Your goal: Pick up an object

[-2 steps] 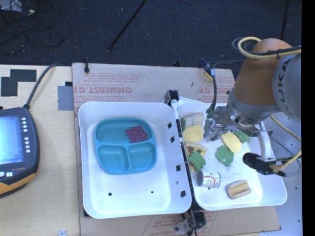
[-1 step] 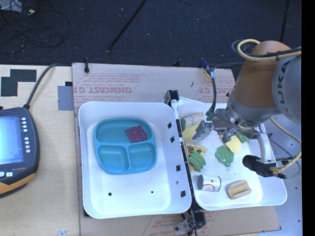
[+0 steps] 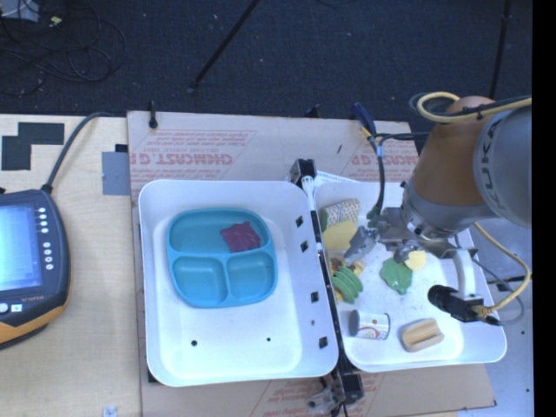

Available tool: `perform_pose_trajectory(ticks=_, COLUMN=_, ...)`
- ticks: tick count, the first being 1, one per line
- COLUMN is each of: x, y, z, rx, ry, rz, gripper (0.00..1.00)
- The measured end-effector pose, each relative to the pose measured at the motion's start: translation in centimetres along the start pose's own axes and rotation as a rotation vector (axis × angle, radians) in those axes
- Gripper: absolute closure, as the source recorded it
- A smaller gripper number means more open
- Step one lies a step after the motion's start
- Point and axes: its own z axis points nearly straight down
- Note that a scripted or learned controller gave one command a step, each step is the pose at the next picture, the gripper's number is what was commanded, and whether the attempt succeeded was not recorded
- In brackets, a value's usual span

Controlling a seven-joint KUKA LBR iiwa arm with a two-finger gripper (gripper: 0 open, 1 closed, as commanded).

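While claw (image 3: 384, 243) hangs low in right bin (image 3: 486, 347), finger state: cannot tell; green toy (image 3: 397, 274) at its 5 o'clock, nothing visibly lifted, pick pending.

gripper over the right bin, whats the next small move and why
Probably a short descent. The gripper hangs above the right bin among small items, with the green piece just below it in the view and nothing seen between its fingers. Lowering onto that piece looks like the nearest chance of a grasp.
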Motion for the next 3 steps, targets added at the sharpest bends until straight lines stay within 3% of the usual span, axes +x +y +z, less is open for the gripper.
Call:
perform_pose_trajectory(ticks=1, x=-6.6, y=-0.3, z=0.1, rx=-0.003, ry=-0.001, rz=0.002, gripper=0.00)
perform_pose_trajectory(ticks=2, x=-9.2, y=-0.7, z=10.8, rx=-0.001, ry=0.005, rz=0.000, gripper=0.00)
perform_pose_trajectory(ticks=3, x=-11.5, y=3.6, z=10.2, rx=-0.006, ry=0.001, rz=-0.006, gripper=0.00)
